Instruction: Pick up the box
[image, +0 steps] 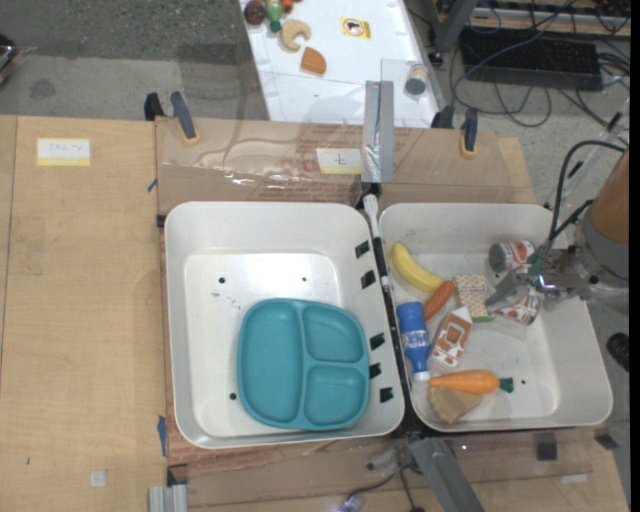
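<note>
Lying flat in the right bin (585, 395), the box (452, 339) is a small white-and-orange carton, tilted, just right of the blue bottle (412, 339) and below a small carrot (439, 298). A larger carrot (468, 382) lies just under the box, with a tan lump (452, 404) beneath that. A banana (414, 268) rests near the bin's upper left, and a checkered piece (470, 291) sits between the small carrot and the gripper. The gripper (508, 290) reaches in from the right, well apart from the box; whether its fingers are spread or closed cannot be told. A can (512, 254) lies just above it and a red-and-white packet (519, 311) just below. The left bin (190, 300) holds a teal divided plate (300, 364).
</note>
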